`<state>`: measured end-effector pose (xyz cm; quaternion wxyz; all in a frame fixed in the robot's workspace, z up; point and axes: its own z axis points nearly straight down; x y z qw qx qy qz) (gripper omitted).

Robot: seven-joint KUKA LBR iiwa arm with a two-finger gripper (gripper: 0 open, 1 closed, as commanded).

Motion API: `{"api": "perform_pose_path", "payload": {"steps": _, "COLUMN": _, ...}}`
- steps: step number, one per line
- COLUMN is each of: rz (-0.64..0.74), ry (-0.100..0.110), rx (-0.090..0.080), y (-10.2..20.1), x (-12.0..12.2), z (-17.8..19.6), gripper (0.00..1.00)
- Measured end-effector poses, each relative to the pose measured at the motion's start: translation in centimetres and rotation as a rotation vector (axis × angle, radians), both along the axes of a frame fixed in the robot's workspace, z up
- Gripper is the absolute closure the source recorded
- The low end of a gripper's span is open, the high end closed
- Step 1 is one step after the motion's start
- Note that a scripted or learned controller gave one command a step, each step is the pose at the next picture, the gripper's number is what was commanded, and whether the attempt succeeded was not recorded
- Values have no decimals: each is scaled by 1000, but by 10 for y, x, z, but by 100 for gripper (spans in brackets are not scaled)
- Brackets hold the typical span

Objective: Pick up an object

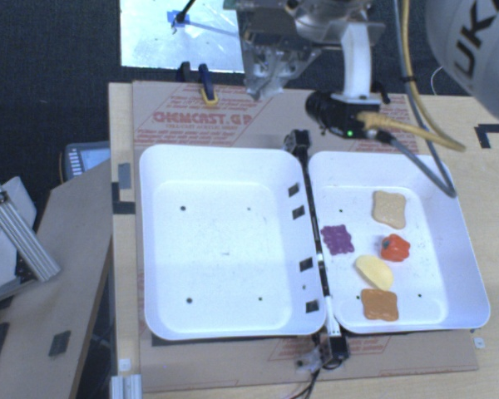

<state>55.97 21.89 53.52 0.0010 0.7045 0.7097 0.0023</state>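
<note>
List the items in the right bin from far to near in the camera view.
Tan piece → purple piece → red piece → yellow piece → orange piece.

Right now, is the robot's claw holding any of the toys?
Gripper: raised above the far edge of the bins, nothing between its fingers; open or shut cannot be told. The toys lie in the right bin.

five small objects [374, 243], flat, right bin [466, 248]
</note>
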Motion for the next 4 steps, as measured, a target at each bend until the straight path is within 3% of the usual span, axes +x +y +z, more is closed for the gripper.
{"api": "perform_pose_path", "payload": {"steps": 1, "rz": -8, "ry": 3, "rx": -1, "y": -38, "x": -26, "z": 0, "gripper": 100}}
{"api": "perform_pose_path", "payload": {"steps": 2, "rz": 1, "ry": 1, "rx": 0, "y": 18, "x": -9, "z": 0, "gripper": 100}}
{"api": "perform_pose_path", "payload": {"steps": 3, "rz": -6, "ry": 4, "rx": -1, "y": -1, "x": -32, "z": 0, "gripper": 100}}
{"api": "perform_pose_path", "payload": {"steps": 4, "rz": -3, "ry": 2, "rx": -1, "y": 16, "x": -1, "z": -1, "gripper": 100}}
